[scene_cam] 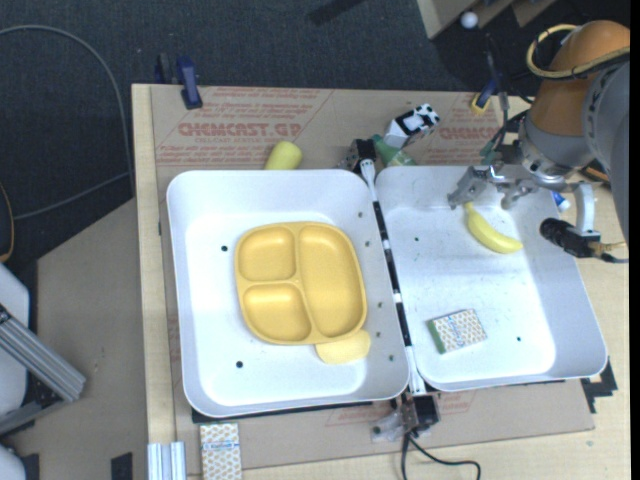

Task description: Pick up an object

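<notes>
A yellow banana lies in the right bin, toward its back. My gripper hangs just behind and above the banana, open, its two grey fingers spread apart with nothing between them. A small patterned box rests near the right bin's front. In the left bin sits a yellow divided plate, with a pale yellow flat piece poking out from under its front edge.
Behind the bins on the cardboard lie a yellow cylinder and a black-and-white toy. A blue clamp grips the board's back left edge. A black part on the arm overhangs the right bin's right side.
</notes>
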{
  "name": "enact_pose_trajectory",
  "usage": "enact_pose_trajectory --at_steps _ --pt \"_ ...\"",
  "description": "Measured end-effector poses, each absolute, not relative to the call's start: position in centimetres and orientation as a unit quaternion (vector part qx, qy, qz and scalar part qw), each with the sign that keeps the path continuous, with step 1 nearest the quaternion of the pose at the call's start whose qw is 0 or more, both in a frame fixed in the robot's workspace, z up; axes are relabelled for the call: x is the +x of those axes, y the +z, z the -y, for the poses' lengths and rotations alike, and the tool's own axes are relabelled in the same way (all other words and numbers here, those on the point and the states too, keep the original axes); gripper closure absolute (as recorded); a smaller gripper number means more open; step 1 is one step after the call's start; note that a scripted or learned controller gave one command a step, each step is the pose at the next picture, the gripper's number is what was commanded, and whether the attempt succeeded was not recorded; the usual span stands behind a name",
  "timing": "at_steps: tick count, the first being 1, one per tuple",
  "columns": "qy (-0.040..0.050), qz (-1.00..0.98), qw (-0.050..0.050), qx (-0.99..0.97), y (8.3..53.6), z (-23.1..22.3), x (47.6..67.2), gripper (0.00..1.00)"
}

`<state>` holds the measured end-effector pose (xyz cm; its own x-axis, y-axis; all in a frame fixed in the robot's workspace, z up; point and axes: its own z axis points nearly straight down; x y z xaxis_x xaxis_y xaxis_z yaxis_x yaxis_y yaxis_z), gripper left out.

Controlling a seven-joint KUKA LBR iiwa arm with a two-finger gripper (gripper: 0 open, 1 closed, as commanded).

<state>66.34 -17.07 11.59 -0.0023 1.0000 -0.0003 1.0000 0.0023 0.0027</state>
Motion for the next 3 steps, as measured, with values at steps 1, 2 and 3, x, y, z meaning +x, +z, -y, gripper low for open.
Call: enact_pose_trajectory --at_steps 1,2,3 --pt "-0.0008 -0.707 -0.001 0.707 8.5 19.1 64.8 0.00" --pt "-0.0005 -0.708 0.001 0.707 9.6 19.1 64.9 1.00" --pt "0.0010 -0.708 0.000 0.706 8.6 11.6 63.3 1.00"
